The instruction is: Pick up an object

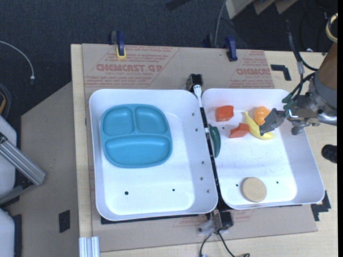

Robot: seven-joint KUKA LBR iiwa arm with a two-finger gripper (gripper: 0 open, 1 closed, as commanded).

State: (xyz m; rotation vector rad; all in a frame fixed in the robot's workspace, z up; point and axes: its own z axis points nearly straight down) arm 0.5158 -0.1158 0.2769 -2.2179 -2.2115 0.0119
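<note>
The right bin [300,159] holds several small objects. An orange-red block [224,112] and a red wedge [237,131] lie near its back left. A yellow banana [254,127] lies beside an orange fruit [261,113]. A tan round disc [253,189] rests near the front edge, and a dark green piece [215,141] leans on the left wall. My gripper [271,120] reaches in from the right, low over the bin, with its dark tip just right of the banana and the orange fruit.
A blue divided plate [137,135] lies in the left bin [150,197]. Blue clamps [120,43] hold the cardboard sheet at the back. A ridge with a black fitting [195,82] separates the bins. Cables hang at the back right.
</note>
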